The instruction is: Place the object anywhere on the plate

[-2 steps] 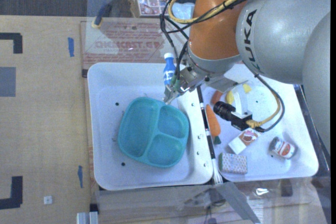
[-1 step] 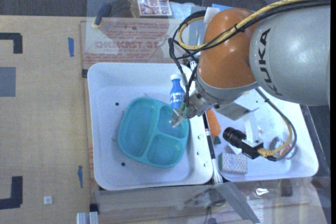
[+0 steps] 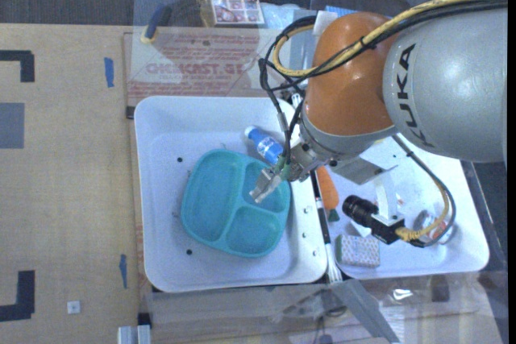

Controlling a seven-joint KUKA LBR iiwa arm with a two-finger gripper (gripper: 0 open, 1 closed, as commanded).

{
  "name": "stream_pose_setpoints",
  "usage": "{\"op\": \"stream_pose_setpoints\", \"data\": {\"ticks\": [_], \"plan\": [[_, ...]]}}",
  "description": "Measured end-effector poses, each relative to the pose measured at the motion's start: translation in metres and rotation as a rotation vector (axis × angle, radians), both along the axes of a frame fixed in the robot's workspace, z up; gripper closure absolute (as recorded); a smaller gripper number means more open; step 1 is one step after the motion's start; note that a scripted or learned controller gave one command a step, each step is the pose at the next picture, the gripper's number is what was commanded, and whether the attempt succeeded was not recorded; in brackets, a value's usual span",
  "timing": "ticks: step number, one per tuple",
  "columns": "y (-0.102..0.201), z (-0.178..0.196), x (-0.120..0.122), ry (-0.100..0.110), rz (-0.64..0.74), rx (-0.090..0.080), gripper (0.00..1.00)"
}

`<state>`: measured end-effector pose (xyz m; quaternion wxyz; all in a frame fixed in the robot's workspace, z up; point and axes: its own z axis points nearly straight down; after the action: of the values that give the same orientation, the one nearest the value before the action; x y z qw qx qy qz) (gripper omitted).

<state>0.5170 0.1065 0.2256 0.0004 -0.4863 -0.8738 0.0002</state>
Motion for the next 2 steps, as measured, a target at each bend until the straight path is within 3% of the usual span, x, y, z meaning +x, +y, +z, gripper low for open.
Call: {"op": "stream_pose_setpoints", "data": {"ticks": [1, 2], "plan": [[-0.001, 0.01, 0.001, -0.003, -0.003, 0.0, 1.0], [0.003, 0.012, 0.051, -0.007, 0.254, 0.0, 1.0]]}}
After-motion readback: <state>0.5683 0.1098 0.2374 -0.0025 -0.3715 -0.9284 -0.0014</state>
